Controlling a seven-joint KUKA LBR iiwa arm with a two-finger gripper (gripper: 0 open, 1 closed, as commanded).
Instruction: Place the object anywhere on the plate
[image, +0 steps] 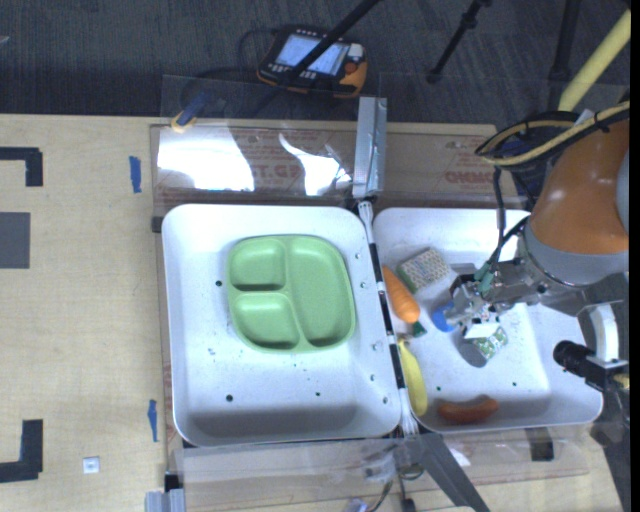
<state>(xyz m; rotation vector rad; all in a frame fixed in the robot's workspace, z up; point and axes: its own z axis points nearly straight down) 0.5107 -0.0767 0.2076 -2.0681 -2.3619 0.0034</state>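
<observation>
Right bin (530, 385): object (489, 343) beneath end effector (470, 305)

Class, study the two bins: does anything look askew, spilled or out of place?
Nothing looks spilled or damaged. The green plate sits flat in the left bin. The carrot, banana and sausage lie loosely scattered in the right bin.

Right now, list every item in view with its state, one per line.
green plate: flat in left bin, nothing on it
carrot: lying in right bin, by the divider
banana: lying along the divider
sausage: lying near front wall
gripper: low over right bin
</observation>
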